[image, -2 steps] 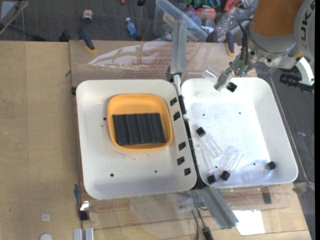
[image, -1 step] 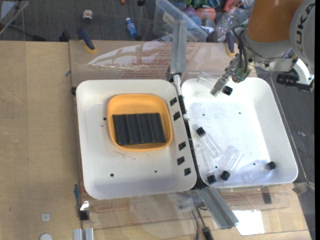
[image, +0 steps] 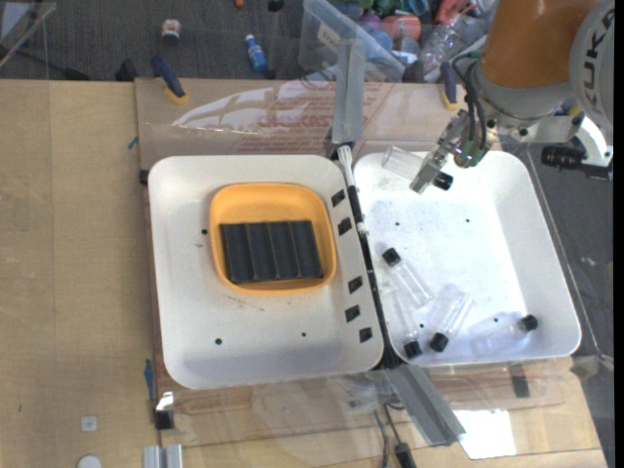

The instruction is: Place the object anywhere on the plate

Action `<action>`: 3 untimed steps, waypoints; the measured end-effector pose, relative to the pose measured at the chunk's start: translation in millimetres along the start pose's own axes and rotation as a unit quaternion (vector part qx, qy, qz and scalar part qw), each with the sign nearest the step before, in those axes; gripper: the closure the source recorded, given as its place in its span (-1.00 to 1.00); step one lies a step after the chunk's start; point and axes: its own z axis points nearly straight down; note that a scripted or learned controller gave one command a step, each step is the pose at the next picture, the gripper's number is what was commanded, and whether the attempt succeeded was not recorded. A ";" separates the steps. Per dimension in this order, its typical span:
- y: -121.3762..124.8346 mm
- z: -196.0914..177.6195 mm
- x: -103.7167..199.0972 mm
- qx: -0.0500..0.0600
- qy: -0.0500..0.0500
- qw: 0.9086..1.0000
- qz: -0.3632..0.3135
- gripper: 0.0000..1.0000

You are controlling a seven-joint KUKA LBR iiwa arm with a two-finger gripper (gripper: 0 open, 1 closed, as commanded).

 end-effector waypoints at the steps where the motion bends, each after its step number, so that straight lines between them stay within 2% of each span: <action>1: 12.6 10.8 -0.1 0.000 0.000 0.998 -0.063 1.00; 2: 14.2 -18.7 1.2 -0.002 -0.003 0.998 -0.061 1.00; 3: 7.8 -16.0 -0.9 -0.001 -0.001 0.997 -0.081 1.00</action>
